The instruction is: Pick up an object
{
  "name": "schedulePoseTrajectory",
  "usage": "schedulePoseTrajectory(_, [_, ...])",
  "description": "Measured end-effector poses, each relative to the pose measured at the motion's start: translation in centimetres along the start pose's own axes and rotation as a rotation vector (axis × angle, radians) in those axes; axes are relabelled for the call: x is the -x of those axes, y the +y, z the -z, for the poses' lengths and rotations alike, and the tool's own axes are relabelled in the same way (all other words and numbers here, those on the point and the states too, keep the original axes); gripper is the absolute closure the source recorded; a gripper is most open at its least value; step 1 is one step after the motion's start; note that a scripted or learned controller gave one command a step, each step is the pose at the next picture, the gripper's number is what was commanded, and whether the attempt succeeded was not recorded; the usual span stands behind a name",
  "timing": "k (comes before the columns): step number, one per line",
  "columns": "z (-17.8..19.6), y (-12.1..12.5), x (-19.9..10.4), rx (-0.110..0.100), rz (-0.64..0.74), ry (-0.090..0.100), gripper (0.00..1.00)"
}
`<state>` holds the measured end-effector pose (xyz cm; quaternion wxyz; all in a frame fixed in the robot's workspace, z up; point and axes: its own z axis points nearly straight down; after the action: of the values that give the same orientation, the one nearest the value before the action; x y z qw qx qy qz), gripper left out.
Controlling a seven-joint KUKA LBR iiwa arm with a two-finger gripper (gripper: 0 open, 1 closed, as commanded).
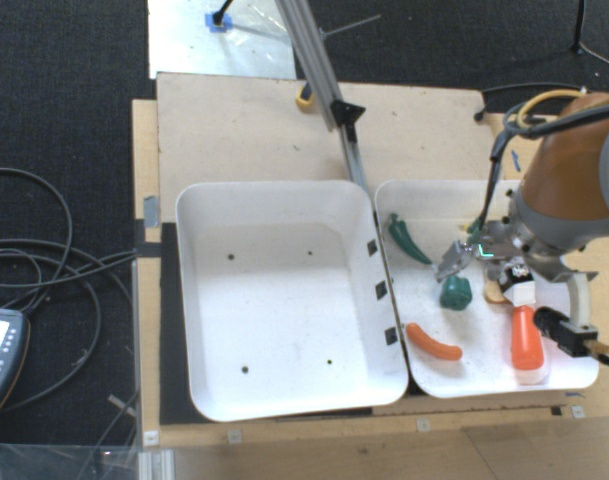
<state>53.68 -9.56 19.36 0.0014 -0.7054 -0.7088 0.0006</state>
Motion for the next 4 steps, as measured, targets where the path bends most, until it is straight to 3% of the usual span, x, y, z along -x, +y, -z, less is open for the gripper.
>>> schedulePoseTrajectory(1, [0.2, 0.1, 0.0, 0.004, -0.003, 0.000, 0.00])
schedulePoseTrajectory(3, [-10.5, -0.2, 0.2, -0.001, -0.004, 0.000, 0.00])
schedulePoseTrajectory(4, [-9.2, 0.0, 0.3, 0.005, -0.004, -0.001, 1.00])
